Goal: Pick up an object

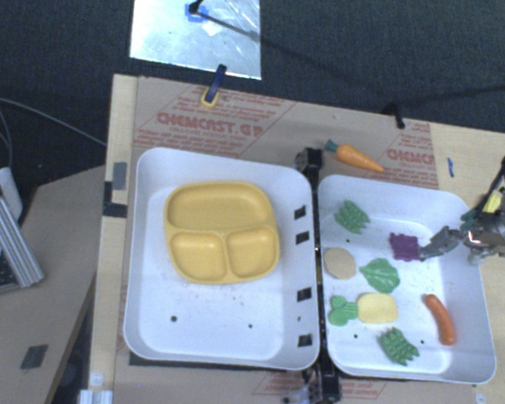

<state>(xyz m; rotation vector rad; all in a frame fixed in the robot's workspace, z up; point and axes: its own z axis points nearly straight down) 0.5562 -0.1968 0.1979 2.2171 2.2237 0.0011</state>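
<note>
The right bin [477, 295] holds several toy foods. Among them are a purple grape bunch [402, 246], a green leaf [380, 274], a tan round piece [340, 263], a yellow piece [377, 308] and an orange sausage [439, 318]. Three more green pieces [351, 216] [342, 312] [397, 346] lie there too. My gripper [432, 247] reaches in low from the right, its tip right beside the grape bunch's right edge. Nothing can be seen held in it.
A yellow divided plate [222, 231] lies in the left bin [144, 320]. A toy carrot [355, 157] rests on the cardboard behind the bins. The arm's wrist [503, 230] hangs over the right bin's far right rim.
</note>
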